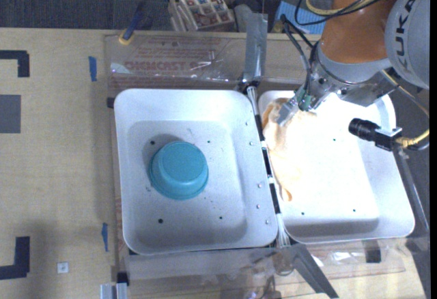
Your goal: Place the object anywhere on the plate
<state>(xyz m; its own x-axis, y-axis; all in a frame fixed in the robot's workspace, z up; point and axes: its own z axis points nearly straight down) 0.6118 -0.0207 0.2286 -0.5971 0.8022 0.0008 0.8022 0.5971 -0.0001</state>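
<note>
Two bins sit side by side. The plate (178,169), a round teal dish, lies in the left bin (124,175), a little left of its middle and apart from every wall. The gripper (301,102) is low in the far left corner of the right bin (355,222), close to the wall shared with the left bin. That corner is washed out by glare and an orange cast, so I cannot tell whether the gripper is spread, closed, or clamped on anything. The object itself cannot be made out either; it may lie under the gripper or be lost in the glare.

The first risk, as I judge it, is a lift with nothing held, since a grasp made tight against a corner wall can easily slip or miss. A second risk is the crossing. The two rims between the bins stand in the path, and a low carry could knock the object loose there. The plate is also a small target, so a release off centre may drop the object on the bin floor beside it.
</note>
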